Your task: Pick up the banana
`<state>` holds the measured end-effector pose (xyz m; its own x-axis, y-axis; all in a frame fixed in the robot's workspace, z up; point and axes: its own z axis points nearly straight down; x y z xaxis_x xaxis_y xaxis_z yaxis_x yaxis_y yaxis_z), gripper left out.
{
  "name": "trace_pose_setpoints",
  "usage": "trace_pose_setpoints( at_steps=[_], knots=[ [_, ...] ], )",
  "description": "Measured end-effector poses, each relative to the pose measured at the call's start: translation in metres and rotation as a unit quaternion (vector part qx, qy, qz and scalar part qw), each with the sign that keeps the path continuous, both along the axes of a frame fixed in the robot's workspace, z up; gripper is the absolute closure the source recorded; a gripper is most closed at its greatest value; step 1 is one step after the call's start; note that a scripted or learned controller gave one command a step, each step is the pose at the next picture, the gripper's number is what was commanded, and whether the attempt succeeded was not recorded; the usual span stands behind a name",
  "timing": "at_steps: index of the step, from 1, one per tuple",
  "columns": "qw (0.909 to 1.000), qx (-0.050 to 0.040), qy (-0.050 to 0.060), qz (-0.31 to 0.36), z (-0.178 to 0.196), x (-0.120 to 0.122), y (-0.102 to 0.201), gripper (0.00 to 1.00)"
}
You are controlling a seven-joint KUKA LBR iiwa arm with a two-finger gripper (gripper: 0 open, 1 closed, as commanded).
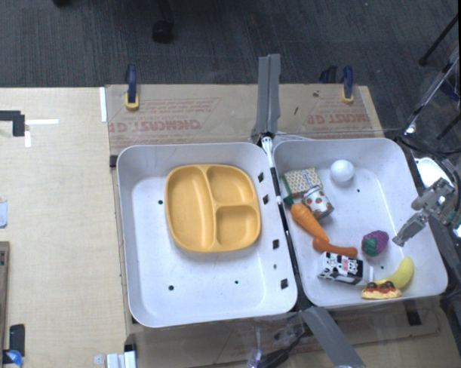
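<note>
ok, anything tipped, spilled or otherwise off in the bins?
Nothing spilled or damaged. The small can lies on its side near the carrot in the right bin. The banana rests by the near right corner, and the yellow tray lies flat.

My arm (452,209) runs off the right edge, so most of it is cut from view. My gripper (410,230) is small and kinda blurry at the right bin's rim (411,165), can't make out the fingers at all. The banana (402,274) has its lower end tucked behind the little pizza slice toy (380,290). The carrot (310,223) has its top tucked under the small can (317,201). The can's label is too tiny to read. Stuff along the bench's left edge (0,255) is clipped too.
</note>
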<state>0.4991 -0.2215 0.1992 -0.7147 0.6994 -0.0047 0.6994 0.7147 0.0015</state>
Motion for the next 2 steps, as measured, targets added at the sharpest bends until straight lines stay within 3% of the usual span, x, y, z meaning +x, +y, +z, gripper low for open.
trace_pose_setpoints(
  at_steps=[1,2],
  knots=[
    [0.9954,0.0012,0.002,-0.095,-0.1080,-0.0214,-0.0001,0.00],
    [0.9956,0.0011,0.002,-0.094,-0.0992,-0.0206,0.0003,1.00]
  ],
)
